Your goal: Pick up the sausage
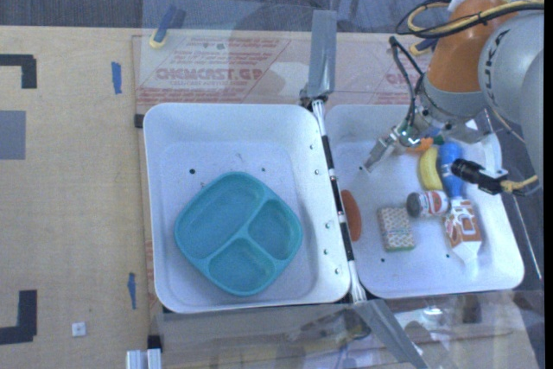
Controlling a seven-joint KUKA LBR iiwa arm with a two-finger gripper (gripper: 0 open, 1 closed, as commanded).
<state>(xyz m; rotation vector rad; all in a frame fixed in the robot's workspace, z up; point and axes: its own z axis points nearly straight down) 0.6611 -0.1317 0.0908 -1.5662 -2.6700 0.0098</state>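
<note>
The sausage (351, 214) is a reddish-brown link lying lengthwise on the floor of the right bin (371, 268), close against its left wall. My gripper (377, 155) hangs over the upper middle of that bin, slanting down to the left from the orange-banded wrist. Its tip is above and to the right of the sausage, a short way apart from it. The sausage lies untouched on the bin floor.
Right of the sausage lie a patterned block (396, 228), a small can (428, 203), a banana (429, 169), a blue item (449, 158) and a packet (463, 229). A teal divided plate (239, 232) sits in the left bin (173, 143).
</note>
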